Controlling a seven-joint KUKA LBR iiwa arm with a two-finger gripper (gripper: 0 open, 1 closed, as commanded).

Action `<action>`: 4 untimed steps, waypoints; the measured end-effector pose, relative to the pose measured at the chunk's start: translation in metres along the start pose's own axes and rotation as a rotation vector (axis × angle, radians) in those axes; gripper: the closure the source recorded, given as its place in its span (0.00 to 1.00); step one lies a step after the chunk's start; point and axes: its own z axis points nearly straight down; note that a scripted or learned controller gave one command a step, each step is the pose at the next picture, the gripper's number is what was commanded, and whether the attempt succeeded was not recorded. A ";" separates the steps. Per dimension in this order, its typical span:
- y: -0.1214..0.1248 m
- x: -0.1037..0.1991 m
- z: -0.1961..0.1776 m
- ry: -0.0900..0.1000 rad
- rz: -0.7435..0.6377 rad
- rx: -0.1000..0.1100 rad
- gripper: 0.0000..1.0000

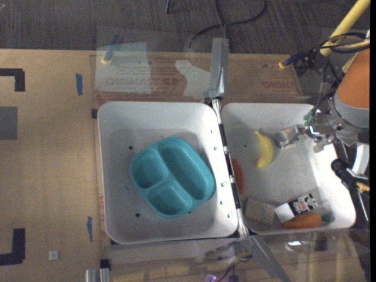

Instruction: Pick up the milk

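Along the right bin's (pixel 329 225) near edge, milk carton (pixel 296 207) lying beside a carrot (pixel 305 220), banana (pixel 265 148) farther back, gripper (pixel 286 137) just right of the banana, jaw state unclear, teal divided plate (pixel 171 176) in left bin (pixel 117 128).

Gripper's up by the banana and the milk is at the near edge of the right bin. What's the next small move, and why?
Probably carry the gripper toward the near edge, over the milk. It sits beside the banana, well away from the milk, which lies on its side against the carrot.

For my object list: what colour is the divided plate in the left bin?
Teal, seen in the camera view: the divided plate.
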 end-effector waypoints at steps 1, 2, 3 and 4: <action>0.044 -0.031 0.105 -0.001 0.088 -0.003 0.00; 0.103 -0.026 0.105 0.000 0.197 0.018 0.00; 0.108 -0.025 0.089 -0.006 0.191 -0.001 1.00; 0.103 0.066 -0.004 0.000 0.523 0.001 1.00</action>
